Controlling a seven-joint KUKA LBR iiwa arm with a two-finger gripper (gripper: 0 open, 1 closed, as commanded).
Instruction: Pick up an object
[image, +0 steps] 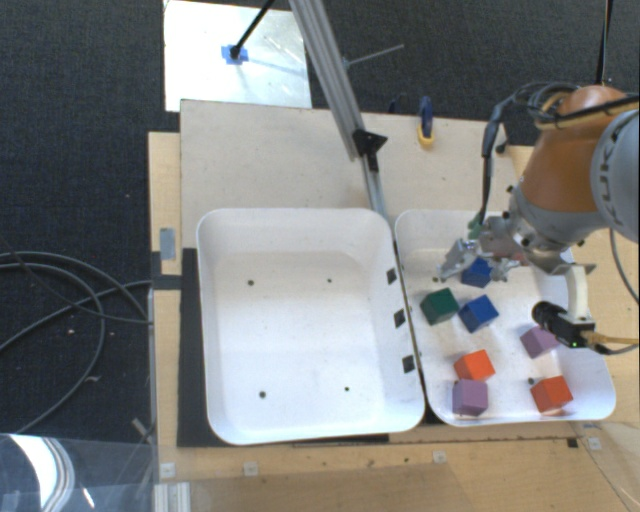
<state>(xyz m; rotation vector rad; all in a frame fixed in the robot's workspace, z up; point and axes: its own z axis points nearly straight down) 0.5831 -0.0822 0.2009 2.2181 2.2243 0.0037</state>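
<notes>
Dark carpet surrounds a pale wooden desk (290, 150) that carries two shallow white bins side by side. Black cables (60, 300) loop over the carpet at the left of the frame, and a white sheet (235, 60) lies at the upper middle with a small blue piece of tape on it. A grey metal pole (335, 80) slants down from the top edge to the gap between the bins.

Left bin (300, 320): large, white, a few dark dots on its floor.

Right bin (590, 400): holds the blocks, listed from upper to lower.
- Blue block, upper (477, 272): directly under the tool, partly covered by it; orientation cannot be judged.
- Green block (438, 306): near the bin's left wall, edges turned slightly off the bin's sides.
- Blue block, lower (479, 313): just right of the green block, corner pointing toward the lower right; roughly cubic, no clear long axis.
- Purple block, right (538, 342): beside a black fitting with a cable at the right side.
- Orange block, centre (475, 365).
- Purple block, lower (470, 397): just beneath the centre orange block.
- Orange block, lower right (551, 394).

Arm: grey with an orange section (560, 170), entering from the right of the frame. Tool (478, 258): low over the upper part of the right bin, at the upper blue block. Whether its fingers are spread or pressed together cannot be told.
</notes>
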